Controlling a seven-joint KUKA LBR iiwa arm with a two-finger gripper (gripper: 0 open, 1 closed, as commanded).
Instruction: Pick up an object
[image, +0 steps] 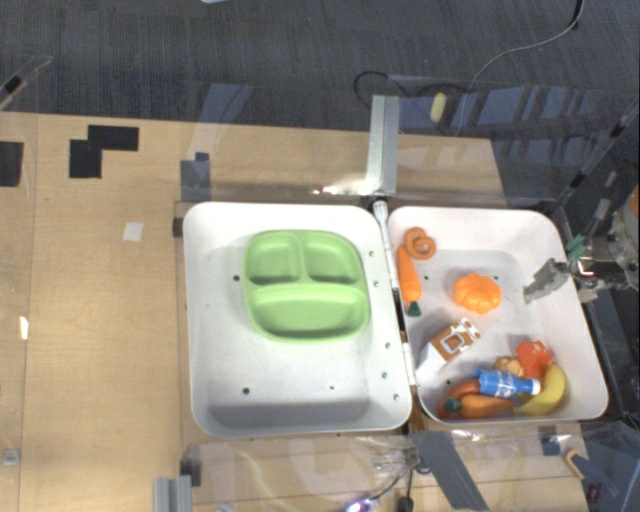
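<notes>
Gripper: your two-finger gripper (545, 281) hangs at the right edge of the right-hand shallow white bin (500, 222); you cannot tell from this view how it is set, and nothing shows in its hold.
Step in hand: judged from the layout, you are at the approach stage, with no object yet picked.
Nearest candidate: the round orange pumpkin-shaped toy (477, 292) lies just to the camera-left of the gripper, apart from its neighbours, so it looks the easiest target.
Further in: the small brown-and-white block toy (455, 340) sits beyond and below the pumpkin, also on its own.
Below the gripper: a crowded heap lies toward the bin's near corner, made up of the blue plastic bottle (506, 384), the yellow banana toy (546, 393) and the red-orange pepper-like toy (534, 354), all touching or overlapping.
Far side of the bin: the long orange carrot toy (408, 276) and the small orange ring (418, 243) rest against the wall farthest from the gripper.
Other bin: the left-hand white bin (215, 330) holds a green plastic divided plate (303, 283), well apart from the gripper.
Next move: you would likely need to shift over the pumpkin, centre on it, then descend; the heap risks a fouled grasp.
</notes>
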